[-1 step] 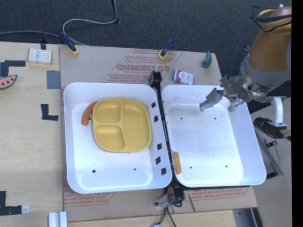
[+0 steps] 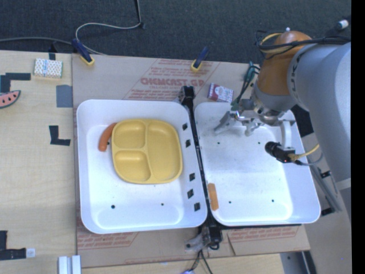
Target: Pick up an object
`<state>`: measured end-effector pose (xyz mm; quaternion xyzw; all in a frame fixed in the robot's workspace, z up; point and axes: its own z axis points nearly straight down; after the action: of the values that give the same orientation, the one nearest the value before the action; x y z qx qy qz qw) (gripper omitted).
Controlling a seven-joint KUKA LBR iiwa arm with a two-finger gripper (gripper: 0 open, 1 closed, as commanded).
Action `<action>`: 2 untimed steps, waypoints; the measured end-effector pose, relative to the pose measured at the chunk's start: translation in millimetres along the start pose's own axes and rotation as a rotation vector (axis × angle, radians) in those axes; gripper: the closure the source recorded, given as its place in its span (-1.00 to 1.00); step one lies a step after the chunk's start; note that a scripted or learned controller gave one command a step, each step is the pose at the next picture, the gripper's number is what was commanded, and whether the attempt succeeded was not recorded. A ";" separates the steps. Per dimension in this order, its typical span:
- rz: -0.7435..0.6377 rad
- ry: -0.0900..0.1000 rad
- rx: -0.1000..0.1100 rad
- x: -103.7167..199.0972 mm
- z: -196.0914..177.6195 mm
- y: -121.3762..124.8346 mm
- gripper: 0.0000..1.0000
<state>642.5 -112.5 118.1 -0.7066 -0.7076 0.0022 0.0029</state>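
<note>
A yellow divided plate (image 2: 146,150) lies in the left bin (image 2: 97,210). An orange carrot-like piece (image 2: 105,137) rests against the plate's left edge. A second small orange piece (image 2: 213,196) lies at the left wall of the right bin (image 2: 296,210), near its front. My gripper (image 2: 235,124) hangs over the back of the right bin, its two thin fingers spread apart with nothing between them. The grey arm with its orange band (image 2: 279,56) reaches in from the right.
A small red-and-white packet (image 2: 219,92) lies on the cardboard behind the right bin. Blue and yellow clamps (image 2: 83,51) hold the cardboard's far edge. A black fitting with cable (image 2: 280,151) hangs over the right bin's right side.
</note>
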 end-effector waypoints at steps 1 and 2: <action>-0.001 0.000 -0.005 0.3 -11.8 1.4 1.00; -0.003 0.001 -0.006 91.1 -65.7 -72.0 1.00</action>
<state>570.8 -21.6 184.4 -0.7056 -0.7086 -0.0004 0.0010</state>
